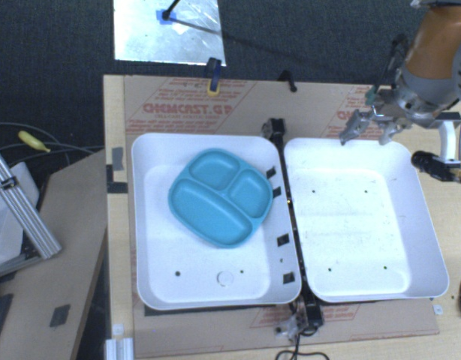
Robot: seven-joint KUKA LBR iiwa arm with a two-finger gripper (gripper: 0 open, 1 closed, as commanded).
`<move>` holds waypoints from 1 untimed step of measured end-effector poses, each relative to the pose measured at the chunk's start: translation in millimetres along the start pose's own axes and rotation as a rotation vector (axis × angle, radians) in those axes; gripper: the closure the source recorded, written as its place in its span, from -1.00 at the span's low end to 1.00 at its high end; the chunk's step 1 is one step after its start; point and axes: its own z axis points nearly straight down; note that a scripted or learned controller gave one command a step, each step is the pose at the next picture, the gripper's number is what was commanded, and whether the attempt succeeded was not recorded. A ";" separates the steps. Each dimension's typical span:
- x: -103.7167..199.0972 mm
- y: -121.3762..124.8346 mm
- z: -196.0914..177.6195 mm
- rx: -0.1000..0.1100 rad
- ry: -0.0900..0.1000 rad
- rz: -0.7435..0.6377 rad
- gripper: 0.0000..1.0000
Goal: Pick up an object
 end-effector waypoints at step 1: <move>102.2 -3.3 6.6 0.001 0.002 -0.009 -1.00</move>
